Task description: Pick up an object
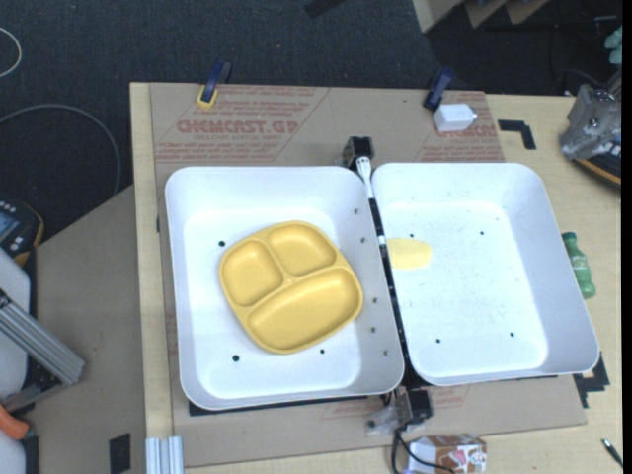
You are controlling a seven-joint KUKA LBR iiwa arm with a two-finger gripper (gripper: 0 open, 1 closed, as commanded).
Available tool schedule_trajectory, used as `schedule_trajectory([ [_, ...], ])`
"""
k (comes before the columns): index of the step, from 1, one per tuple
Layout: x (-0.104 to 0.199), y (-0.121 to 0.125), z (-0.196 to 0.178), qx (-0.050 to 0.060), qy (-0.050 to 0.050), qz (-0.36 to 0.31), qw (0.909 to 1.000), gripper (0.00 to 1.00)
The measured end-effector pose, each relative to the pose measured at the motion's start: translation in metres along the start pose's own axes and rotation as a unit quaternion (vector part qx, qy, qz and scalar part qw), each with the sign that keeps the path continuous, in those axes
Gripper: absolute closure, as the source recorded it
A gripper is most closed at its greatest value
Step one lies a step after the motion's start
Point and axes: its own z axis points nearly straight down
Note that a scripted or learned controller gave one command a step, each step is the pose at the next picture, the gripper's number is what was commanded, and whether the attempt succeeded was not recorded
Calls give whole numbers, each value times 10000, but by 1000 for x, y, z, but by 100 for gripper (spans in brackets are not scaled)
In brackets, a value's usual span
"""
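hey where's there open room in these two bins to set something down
The right bin has the most bare floor: everything right of the small yellow piece that lies by its left wall. In the left bin, the yellow divided plate fills the middle, leaving a strip along the far wall and a narrow margin on the left. It is tightest between the plate and the bin's right wall.

A smooth, glossy yellow plastic is seen in the divided plate [289, 286] at the centre of the left bin [188, 265]. Both bins, the right bin [553, 265] included, are formed of thin white plastic with a slight sheen. A matt pale yellow piece [409, 254] is seen at 9 o'clock in the right bin. The bench board [296, 121] appears as matt, printed brown cardboard.
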Motion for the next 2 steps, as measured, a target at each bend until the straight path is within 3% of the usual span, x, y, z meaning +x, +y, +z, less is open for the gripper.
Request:
schedule_trajectory([
  [1, 96, 8, 55, 51, 6, -48, 10000, 100],
  [2, 118, -2, 146, 67, -5, -11, 10000, 100],
])
